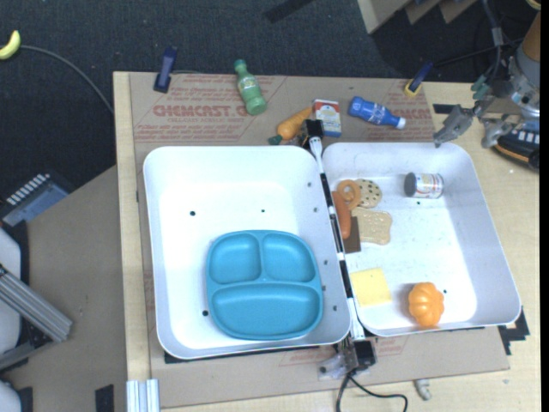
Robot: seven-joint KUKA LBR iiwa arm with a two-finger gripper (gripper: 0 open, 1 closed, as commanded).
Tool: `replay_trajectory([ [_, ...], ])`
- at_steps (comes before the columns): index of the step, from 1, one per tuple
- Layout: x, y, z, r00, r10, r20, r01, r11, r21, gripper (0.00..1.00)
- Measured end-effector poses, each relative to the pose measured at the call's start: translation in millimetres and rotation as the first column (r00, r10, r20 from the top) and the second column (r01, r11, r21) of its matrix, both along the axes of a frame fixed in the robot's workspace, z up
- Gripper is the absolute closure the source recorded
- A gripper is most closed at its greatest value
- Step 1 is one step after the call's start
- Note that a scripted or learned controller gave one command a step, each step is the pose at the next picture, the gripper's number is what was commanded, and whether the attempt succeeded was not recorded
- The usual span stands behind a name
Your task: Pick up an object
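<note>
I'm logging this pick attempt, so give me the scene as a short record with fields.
left bin: white shallow bin holding a blue three-compartment plastic plate
right bin: white shallow bin with small silver can, orange toy pumpkin, yellow square block, toast slice
gripper: two-finger gripper above the right bin's far corner, holding nothing visible

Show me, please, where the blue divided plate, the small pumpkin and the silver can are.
blue divided plate [263, 283], camera view, on the ridge between its compartments.
small pumpkin [425, 304], camera view, on the middle of its orange body.
silver can [426, 184], camera view, on its side wall.
</note>
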State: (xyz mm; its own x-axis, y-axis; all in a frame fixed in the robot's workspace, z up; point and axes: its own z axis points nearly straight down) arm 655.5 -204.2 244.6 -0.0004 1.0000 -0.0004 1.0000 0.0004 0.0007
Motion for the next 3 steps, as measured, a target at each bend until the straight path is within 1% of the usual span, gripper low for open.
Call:
replay_trajectory([
  [1, -22, 6, -48, 1.0, 0.0, -0.001, 0.0, 1.0, 0.0, 0.0],
  [2, 8, -7, -161, 1.0, 0.002, -0.006, -0.002, 1.0, 0.008, 0.0],
  [3, 11, 30, -159, 1.0, 0.002, -0.001, -0.002, 1.0, 0.001, 0.0],
])
